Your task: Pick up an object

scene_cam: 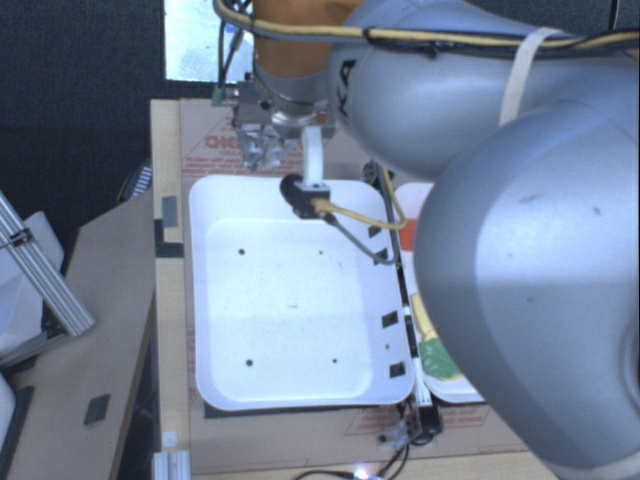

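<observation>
Noted the grey two-finger gripper (264,153) hanging over the far rim of the left shallow white plastic bin (197,288), toward its far-left corner. Cannot tell whether open or closed (blurred metal, seen from above), and nothing seen held in it.

Found on the left bin's floor a few small dark dots. Seen just right of the gripper, at the same far rim, a black fitting with a yellow cable (297,193) trailing right.

Located the likely target elsewhere: a green soft-looking object (437,360) in the near part of the right shallow white plastic bin (455,390), well apart from the gripper and half hidden under the bulky grey arm (520,268).

Judged stage: pick not yet made.

Risks from here:
- Descending at this spot likely to strike the bin rim or close on bare floor, since no object lies beneath.
- Snagging the yellow cable or black fitting possible on a rightward sweep.
- Reaching the green object blind under the arm, so a poor approach could nudge rather than grasp it.
</observation>
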### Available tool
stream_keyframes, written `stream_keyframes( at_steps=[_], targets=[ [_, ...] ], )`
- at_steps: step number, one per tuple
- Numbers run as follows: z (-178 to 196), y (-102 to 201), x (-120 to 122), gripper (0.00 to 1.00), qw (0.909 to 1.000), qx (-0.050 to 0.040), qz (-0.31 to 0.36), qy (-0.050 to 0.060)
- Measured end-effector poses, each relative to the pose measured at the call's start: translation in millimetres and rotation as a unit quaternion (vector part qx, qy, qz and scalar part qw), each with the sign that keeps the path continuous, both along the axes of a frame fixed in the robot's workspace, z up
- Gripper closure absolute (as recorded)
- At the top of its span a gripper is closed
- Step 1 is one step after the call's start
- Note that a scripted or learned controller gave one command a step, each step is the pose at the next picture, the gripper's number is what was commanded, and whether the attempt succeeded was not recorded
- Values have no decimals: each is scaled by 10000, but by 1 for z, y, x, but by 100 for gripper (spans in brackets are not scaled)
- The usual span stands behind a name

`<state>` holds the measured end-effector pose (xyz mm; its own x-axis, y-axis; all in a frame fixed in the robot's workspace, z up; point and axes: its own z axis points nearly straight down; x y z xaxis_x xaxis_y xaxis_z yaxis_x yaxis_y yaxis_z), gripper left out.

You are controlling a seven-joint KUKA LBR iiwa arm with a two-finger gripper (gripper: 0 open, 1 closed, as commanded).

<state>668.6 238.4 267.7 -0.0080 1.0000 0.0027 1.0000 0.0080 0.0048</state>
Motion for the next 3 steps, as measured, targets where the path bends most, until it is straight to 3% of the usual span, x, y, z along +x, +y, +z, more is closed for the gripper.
stream_keyframes(
  at_steps=[1,2,3],
  targets=[
    [-37,-4,0,100,10000,-12,-26,14],
    [133,-4,1,100,10000,17,-12,-64],
    [34,-4,-8,100,10000,-19,-35,43]
  ],
)
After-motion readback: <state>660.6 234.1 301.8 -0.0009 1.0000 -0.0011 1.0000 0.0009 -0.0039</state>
